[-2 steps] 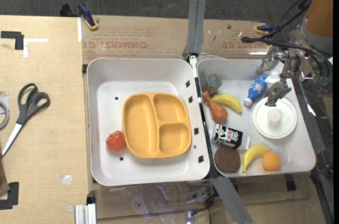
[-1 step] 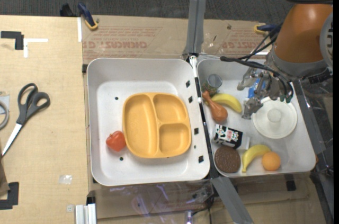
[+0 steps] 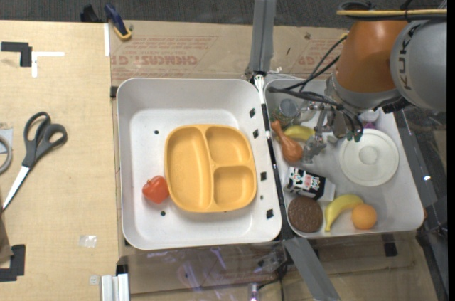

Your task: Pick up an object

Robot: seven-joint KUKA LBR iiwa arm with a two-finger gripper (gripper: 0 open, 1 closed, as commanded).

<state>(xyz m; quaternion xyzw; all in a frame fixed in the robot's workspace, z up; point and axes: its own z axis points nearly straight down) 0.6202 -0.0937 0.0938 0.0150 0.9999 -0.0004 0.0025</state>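
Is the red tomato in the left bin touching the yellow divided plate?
Touching, or very nearly: in the camera view the tomato sits against the lower-left rim of the yellow divided plate with no white bin floor visible between them.

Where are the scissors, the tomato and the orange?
scissors [image 3: 34,143], camera view, on the pivot below the handles
tomato [image 3: 154,188], camera view, on its middle
orange [image 3: 364,216], camera view, on its middle

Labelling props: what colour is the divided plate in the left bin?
Yellow-orange, seen best in the camera view: the three-compartment plastic divided plate.
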